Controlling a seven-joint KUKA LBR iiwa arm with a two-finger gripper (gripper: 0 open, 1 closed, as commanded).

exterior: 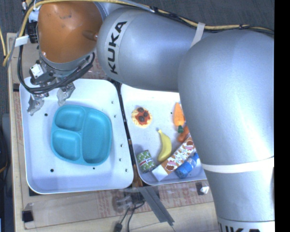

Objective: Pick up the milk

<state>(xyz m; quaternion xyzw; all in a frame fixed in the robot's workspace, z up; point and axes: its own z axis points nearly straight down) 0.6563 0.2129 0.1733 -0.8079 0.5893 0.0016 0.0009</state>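
Observation:
A small carton that I take for the milk (180,154), white with red and blue print, lies on its side near the front of the right bin (154,96), partly under the arm. My gripper (48,99) hangs over the far left corner of the left bin (72,181), well away from the carton. Its two fingers (34,104) point down, open, with nothing between them. They stand just beyond the far left edge of a blue divided plate (82,134).
In the right bin lie a banana (164,146), a green can (145,160), a blue packet (187,169), a white box (159,172), a small tart with berries (142,116) and an orange carrot (178,115). The big grey arm covers that bin's right side.

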